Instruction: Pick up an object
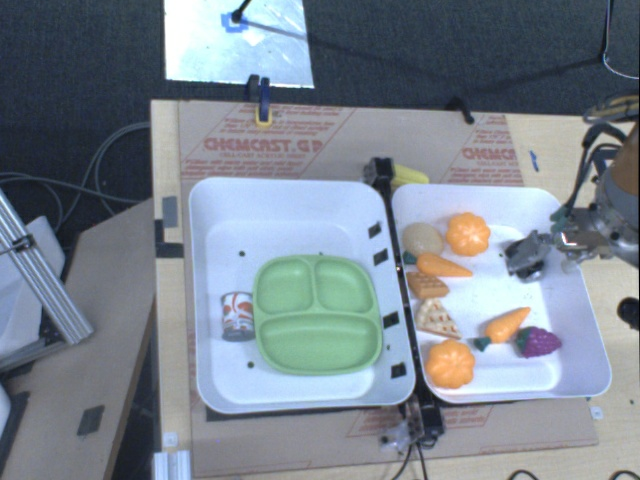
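The toy foods lie in the right bin (590, 363): two oranges, at the top (468, 234) and the bottom (450, 364), two carrots (443, 265) (507, 323), purple grapes (537, 342). The tool (524, 258) hangs over that bin's upper right part; whether it is open, I cannot tell. In the left bin (215, 268) sit a green tray (318, 314) and a small can (237, 316).

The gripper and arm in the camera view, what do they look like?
The gripper is a dark grey, metallic-looking block at the end of a grey wrist section. Dark cables loop above the arm near the right edge. It is too blurred to make out any markings.
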You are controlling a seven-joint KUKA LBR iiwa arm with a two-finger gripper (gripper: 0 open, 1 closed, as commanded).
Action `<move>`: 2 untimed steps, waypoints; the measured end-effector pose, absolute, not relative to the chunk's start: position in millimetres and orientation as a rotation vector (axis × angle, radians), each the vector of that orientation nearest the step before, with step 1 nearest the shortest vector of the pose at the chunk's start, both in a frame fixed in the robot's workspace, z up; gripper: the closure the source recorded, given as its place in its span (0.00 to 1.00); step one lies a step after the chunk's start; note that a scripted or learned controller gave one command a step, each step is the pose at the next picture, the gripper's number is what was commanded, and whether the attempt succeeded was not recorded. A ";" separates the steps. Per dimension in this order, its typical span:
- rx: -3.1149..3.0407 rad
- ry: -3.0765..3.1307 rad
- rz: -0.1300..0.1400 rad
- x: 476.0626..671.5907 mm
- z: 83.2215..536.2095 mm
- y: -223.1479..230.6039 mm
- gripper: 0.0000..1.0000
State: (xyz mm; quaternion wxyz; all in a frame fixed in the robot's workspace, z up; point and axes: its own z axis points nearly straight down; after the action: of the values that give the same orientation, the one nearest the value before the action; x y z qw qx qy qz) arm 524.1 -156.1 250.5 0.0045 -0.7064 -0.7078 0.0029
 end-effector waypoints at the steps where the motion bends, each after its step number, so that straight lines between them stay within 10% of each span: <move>1: -2.215 -2.224 0.004 525.7 253.7 -155.9 0.00; 2: -2.214 -2.219 0.007 531.4 190.4 -159.6 0.00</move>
State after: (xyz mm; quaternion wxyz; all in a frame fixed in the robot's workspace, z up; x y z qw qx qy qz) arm 531.4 -159.6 190.4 0.0038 -0.7063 -0.7079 0.0022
